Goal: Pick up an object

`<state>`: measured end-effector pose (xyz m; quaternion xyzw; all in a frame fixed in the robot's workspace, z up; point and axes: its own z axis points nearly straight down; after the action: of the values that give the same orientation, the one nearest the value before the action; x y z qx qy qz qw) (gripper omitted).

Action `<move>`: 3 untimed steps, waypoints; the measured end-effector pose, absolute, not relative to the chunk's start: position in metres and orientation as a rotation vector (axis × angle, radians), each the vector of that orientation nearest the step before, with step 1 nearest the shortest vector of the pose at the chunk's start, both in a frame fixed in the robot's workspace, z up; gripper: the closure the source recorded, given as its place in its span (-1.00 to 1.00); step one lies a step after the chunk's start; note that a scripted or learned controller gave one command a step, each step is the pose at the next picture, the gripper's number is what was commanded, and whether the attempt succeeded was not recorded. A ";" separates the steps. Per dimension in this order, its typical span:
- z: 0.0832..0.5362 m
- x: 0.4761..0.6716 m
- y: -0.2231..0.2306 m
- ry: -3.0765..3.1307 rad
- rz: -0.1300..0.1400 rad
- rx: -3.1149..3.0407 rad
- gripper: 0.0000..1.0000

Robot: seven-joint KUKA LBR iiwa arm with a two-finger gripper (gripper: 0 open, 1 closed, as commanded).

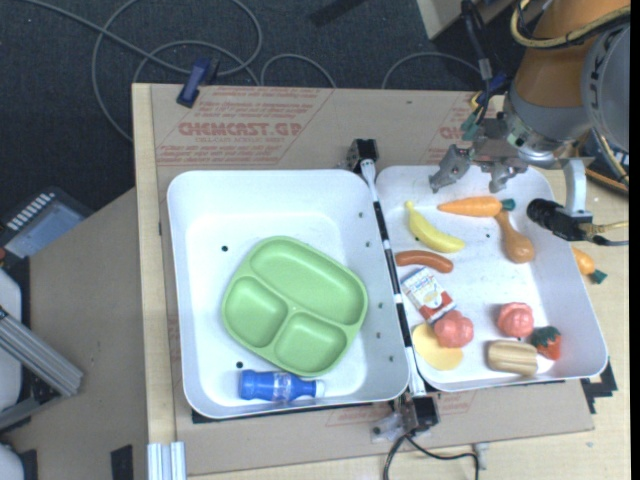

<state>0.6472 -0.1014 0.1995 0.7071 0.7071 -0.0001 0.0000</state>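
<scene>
My gripper (pixel 474 171) hovers over the far edge of the right bin (pixel 572 336), its two fingers spread apart with nothing between them. Just below it lies an orange carrot (pixel 470 206). A yellow banana (pixel 432 228) lies to the carrot's left, a sausage (pixel 424 261) under it. Further down are a small packet (pixel 423 292), a red apple (pixel 453 329), a yellow round piece (pixel 437 352), a strawberry (pixel 516 319), a bread roll (pixel 512 357) and a brown drumstick (pixel 514 241).
The left bin (pixel 195 228) holds a green divided plate (pixel 292 305) and a blue bottle (pixel 277 386) lying near its front wall. A black part (pixel 556 218) of the arm hangs over the right bin's right side. Cables lie on the dark floor behind.
</scene>
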 end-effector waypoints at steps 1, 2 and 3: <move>0.084 0.631 -0.097 2.221 0.000 2.223 -1.00; 0.085 0.605 -0.100 2.222 -0.002 2.224 -1.00; 0.095 0.606 -0.100 2.220 0.001 2.223 1.00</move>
<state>0.6055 -0.1001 0.0947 0.7075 0.7067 0.0002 -0.0002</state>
